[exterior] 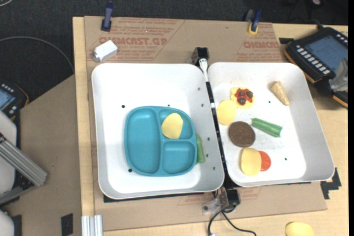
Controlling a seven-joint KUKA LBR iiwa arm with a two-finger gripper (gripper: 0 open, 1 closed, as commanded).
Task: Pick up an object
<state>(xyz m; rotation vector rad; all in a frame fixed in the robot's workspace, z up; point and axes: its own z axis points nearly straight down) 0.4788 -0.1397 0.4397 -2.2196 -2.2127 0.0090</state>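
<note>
Two white bins (105, 119) sit on a tan cardboard sheet (166, 36) printed with faded red lettering; the left one holds a teal divided plate (146, 143) carrying a pale yellow piece (172, 126), with a green strip (199, 148) at the plate's edge. The right bin (310, 119) holds a yellow round (226, 112), a brown disc (241, 134), a green pod (267, 126), a tan cone (279, 92), a yellow patch dotted red (243, 95), and a yellow piece (250, 161) beside an orange-red one (265, 161).

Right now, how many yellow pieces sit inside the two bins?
3. One yellow piece in the teal tray's upper right compartment, left bin. One by the right bin's left wall. One near its front edge, overlapping a red piece. More may be hidden.
</note>
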